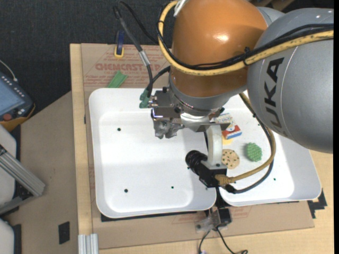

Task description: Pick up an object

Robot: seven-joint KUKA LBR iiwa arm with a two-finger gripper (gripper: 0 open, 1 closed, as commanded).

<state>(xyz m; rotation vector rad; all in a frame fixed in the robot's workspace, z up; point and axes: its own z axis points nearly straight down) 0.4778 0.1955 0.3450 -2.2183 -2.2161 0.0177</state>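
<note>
Objects: I see a green ball (253, 151) and a disc (229, 157) in the right bin (296, 187), partly arm-hidden; jaws' state unreadable.

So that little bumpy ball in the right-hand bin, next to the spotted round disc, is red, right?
Not red: the bumpy ball is green. The camera view shows it lying in the right-hand bin, just right of the spotted round disc, as you said.
</note>
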